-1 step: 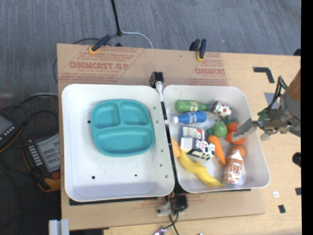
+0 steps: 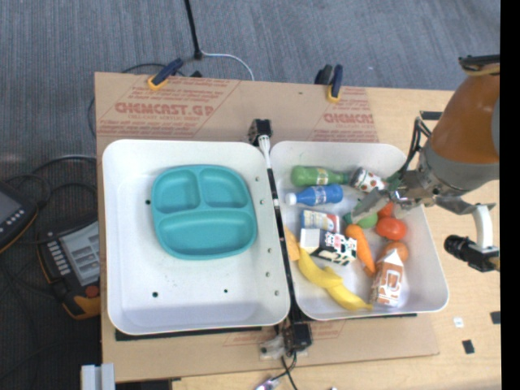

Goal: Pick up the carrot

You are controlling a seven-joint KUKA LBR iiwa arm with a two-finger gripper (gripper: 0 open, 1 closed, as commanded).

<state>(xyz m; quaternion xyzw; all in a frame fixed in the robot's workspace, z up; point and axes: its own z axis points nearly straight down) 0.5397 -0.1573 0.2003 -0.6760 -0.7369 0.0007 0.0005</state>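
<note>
Low in the right bin point(image 2: 422, 299), the carrot point(image 2: 361, 248) is seen just beside the hand point(image 2: 375, 204), whose opening cannot be told.

The two bins point(image 2: 122, 218) look like smooth white plastic with a slight sheen. The teal plate point(image 2: 203, 211) is smooth, matt plastic. The carrot point(image 2: 361, 248) and banana point(image 2: 329, 279) have a glossy plastic look. The surface point(image 2: 162, 112) under the bins is matt brown cardboard with red print. The floor point(image 2: 81, 23) is rough grey carpet.
</note>
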